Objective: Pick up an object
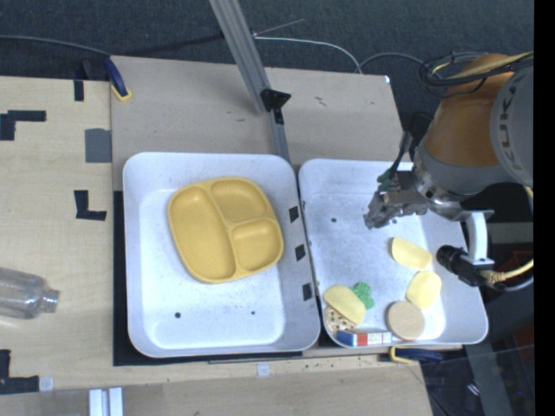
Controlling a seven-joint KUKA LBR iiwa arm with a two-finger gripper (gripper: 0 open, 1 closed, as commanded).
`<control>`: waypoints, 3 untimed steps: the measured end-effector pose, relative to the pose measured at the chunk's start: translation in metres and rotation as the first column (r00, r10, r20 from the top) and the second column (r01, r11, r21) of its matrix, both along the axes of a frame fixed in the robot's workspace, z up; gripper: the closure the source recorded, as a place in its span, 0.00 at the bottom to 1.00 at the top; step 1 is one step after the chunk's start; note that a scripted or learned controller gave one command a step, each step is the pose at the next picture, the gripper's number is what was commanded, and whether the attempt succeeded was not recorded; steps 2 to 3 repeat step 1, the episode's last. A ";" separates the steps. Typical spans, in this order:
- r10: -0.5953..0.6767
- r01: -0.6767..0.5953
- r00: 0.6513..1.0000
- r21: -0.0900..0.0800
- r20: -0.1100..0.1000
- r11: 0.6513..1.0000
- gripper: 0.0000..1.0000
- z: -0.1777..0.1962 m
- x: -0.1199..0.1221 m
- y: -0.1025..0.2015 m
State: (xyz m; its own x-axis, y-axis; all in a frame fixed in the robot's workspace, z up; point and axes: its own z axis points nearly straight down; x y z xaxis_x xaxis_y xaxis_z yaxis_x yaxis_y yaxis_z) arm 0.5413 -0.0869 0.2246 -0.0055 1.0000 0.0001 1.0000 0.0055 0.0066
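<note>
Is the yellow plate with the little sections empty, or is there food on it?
Empty. The yellow plate lies flat in the left bin, and all three of its sections show bare yellow.

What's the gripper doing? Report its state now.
Gripper: over the right bin, nothing seen between its fingers; open or shut cannot be told.

Readable markings: almost none

You can make out part of a brand name in dark letters, roughly "KU", on the grey arm point(520, 128) at the right edge. The small card point(362, 338) at the right bin's point(347, 189) near rim carries red and blue print too small to read.
</note>
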 end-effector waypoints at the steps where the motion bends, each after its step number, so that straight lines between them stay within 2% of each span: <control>1: -0.004 0.004 1.000 0.000 -0.006 1.000 1.00 0.015 -0.009 -0.006; 3: -0.004 0.004 1.000 0.000 -0.006 1.000 1.00 0.015 -0.009 -0.006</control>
